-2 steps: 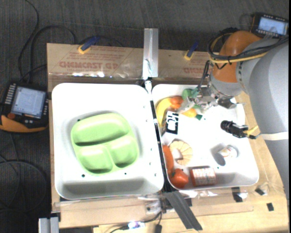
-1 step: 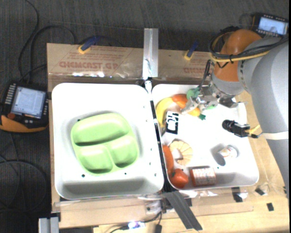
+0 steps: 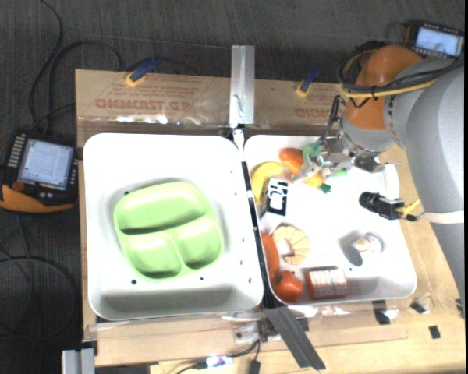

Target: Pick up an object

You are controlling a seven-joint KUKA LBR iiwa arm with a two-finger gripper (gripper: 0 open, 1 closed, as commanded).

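One gripper hangs low just right of the banana, over the right bin; from here I cannot tell whether it is apart or together. Between it and the banana sits a smooth orange ball, the nearest thing to pick. A black-and-white printed card leans against the banana's lower curve. Below the banana lie a ribbed, curled shrimp shape, a long red sausage shape, a glossy tomato and a labelled can on its side. Well left of the banana, a green moulded tray with compartments lies in the left bin.
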